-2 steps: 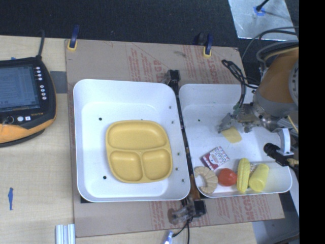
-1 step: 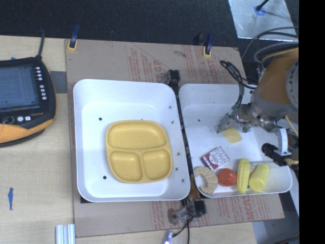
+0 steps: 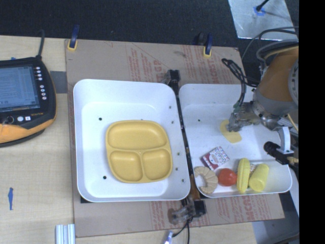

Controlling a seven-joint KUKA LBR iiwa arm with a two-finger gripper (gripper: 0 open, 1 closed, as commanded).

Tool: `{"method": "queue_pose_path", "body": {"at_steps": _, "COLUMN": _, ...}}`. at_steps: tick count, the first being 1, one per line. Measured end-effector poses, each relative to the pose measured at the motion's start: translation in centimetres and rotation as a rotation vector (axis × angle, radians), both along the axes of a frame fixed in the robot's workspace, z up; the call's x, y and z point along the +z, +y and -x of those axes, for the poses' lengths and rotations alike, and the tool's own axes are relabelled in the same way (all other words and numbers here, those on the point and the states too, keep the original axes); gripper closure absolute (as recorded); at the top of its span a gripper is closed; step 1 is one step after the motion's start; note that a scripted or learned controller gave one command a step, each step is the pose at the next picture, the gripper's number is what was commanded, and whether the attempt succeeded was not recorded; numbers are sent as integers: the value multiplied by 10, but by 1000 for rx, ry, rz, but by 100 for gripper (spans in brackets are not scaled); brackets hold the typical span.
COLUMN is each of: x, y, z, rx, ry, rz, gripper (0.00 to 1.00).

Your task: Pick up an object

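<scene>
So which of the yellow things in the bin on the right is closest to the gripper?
The flat pale yellow piece, lying right under the gripper. The two other yellow pieces sit lower, by the bin's front wall beside the red ball.

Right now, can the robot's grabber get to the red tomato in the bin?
Probably yes. The tomato lies uncovered in the right bin, the same bin where the gripper is, over a small yellow piece. Its neighbours crowd its sides only.

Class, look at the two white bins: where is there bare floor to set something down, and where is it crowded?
Left bin: a bare margin all round the yellow tray. Right bin: bare floor at the back left, between the divider and the gripper. Its front edge is crowded: cookie, packet, tomato, corn.
</scene>
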State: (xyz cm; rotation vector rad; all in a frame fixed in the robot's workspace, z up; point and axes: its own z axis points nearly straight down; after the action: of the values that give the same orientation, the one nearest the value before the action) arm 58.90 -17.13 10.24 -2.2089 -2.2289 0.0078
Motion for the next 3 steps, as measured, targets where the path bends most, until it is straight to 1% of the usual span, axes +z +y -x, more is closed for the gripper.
{"method": "queue_pose_path", "body": {"at_steps": 1, "x": 0, "y": 0, "z": 0, "rx": 0, "ry": 0, "rz": 0, "gripper": 0}}
{"method": "queue_pose_path", "body": {"at_steps": 2, "x": -11, "y": -6, "z": 11, "rx": -3, "ry": -1, "rz": 0, "gripper": 0}}
{"method": "queue_pose_path", "body": {"at_steps": 3, "x": 0, "y": -6, "z": 10, "rx": -1, "ry": 0, "rz": 0, "gripper": 100}}
